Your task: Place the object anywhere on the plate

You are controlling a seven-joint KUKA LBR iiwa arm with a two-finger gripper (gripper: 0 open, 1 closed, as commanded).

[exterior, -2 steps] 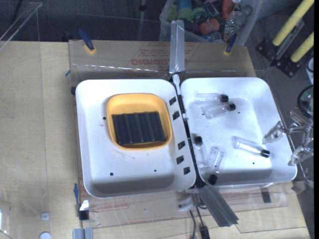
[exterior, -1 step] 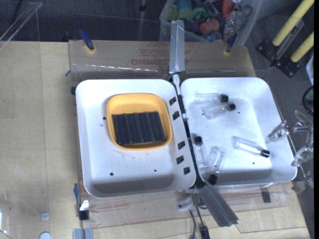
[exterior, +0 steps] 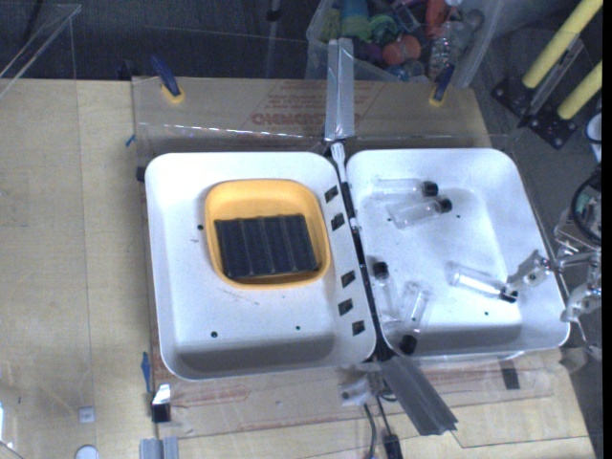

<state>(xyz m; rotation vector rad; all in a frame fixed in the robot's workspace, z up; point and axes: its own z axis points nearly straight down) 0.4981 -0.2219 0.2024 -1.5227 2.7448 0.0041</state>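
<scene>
Two bins of smooth white plastic, left bin (exterior: pixel 182 256) and right bin (exterior: pixel 497 180), show a soft sheen along their rounded rims. The plate (exterior: pixel 266 199) is glossy yellow-orange plastic and carries a dark ribbed insert (exterior: pixel 265 245) with a matt finish. Clear vials (exterior: pixel 413 204) (transparent plastic or glass; which cannot be told) with black caps glint in the right bin. The bench (exterior: pixel 67 256) has a pale wood-grain surface, matt. A clear film sheet (exterior: pixel 239 113) behind the bins reflects light. The divider strip (exterior: pixel 338 94) looks like brushed grey metal.
</scene>
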